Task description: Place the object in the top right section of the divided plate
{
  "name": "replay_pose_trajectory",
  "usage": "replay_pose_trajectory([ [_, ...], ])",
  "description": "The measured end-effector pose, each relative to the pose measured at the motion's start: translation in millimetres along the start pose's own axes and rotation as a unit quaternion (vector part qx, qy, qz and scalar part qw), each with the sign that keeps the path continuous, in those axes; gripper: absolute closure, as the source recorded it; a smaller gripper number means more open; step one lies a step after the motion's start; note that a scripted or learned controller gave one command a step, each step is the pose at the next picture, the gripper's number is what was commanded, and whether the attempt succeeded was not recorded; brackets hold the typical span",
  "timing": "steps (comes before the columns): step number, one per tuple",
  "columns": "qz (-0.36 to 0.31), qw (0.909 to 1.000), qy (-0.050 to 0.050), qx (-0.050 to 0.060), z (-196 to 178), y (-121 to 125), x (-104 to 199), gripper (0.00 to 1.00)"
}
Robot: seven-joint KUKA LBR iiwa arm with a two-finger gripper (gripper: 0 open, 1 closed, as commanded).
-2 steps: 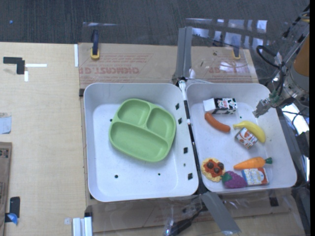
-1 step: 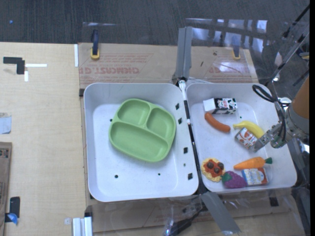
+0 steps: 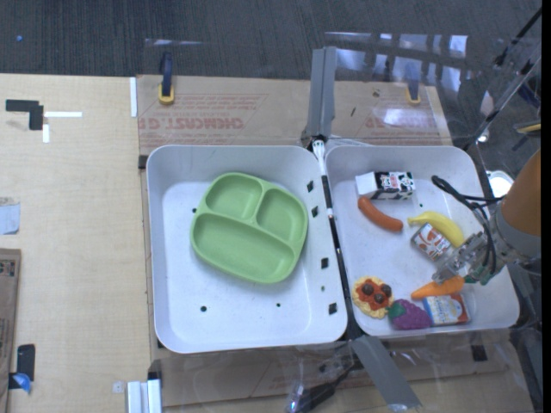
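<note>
The gripper point(image 3: 456, 269) sits low in the right bin point(image 3: 413, 157), right on the carrot point(image 3: 439, 288) and beside the can point(image 3: 430, 243); whether it is apart or clamped cannot be told. No object shows in its grasp. The carrot's long axis runs left-right, tip pointing left. The plate point(image 3: 249, 227) lies in the left bin point(image 3: 172, 256), well to the gripper's left; its top right section point(image 3: 281, 215) is bare. Reversed lettering on the cardboard point(image 3: 215, 110) behind reads roughly "CHEMCEL"; the carton point(image 3: 386, 184) print is illegible.

We see the divided plate point(image 3: 249, 226) in the left bin point(image 3: 172, 317) | right bin point(image 3: 344, 170) holds carton point(image 3: 386, 183) far, sausage point(image 3: 380, 214) nearer, banana point(image 3: 437, 227) right of it | pizza point(image 3: 372, 295), grapes point(image 3: 408, 315), carrot point(image 3: 437, 287) near edge.
</note>
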State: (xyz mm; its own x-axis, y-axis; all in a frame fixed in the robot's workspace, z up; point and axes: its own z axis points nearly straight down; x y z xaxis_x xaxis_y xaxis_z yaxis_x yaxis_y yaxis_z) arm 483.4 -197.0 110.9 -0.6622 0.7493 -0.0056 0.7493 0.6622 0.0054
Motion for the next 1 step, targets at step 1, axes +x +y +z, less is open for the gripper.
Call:
replay_pose_trajectory([
  [1, -0.081, 0.9967, 0.001, 0.001, -76.3, 120.3, -26.9, 1.00],
])
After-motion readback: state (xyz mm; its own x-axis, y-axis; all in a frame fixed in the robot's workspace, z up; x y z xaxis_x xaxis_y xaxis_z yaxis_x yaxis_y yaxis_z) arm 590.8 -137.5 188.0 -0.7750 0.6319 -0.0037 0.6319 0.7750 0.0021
